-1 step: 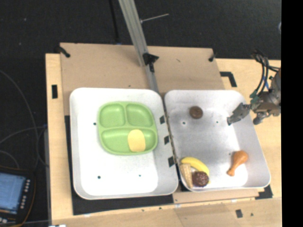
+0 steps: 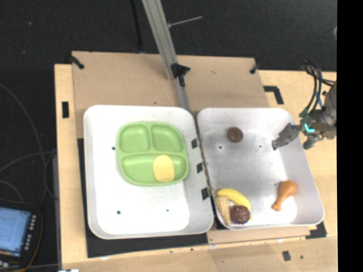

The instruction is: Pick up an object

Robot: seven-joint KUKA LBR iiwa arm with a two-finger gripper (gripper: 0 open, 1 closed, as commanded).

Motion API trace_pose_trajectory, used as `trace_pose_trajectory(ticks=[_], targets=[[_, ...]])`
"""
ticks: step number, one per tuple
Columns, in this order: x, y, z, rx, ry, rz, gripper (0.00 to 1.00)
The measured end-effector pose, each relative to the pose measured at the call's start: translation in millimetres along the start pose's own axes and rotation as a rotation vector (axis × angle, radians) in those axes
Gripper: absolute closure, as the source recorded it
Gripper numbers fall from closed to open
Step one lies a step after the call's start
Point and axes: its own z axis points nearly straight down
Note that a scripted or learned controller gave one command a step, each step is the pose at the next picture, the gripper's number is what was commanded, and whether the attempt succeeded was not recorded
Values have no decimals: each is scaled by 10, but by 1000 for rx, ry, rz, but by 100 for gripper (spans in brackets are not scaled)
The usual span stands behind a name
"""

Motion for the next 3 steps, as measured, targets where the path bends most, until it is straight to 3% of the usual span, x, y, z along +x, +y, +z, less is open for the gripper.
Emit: trace_pose_trajectory(ticks=[3], targets=[[-60, -92, 1760, 7, 0, 3, 0]])
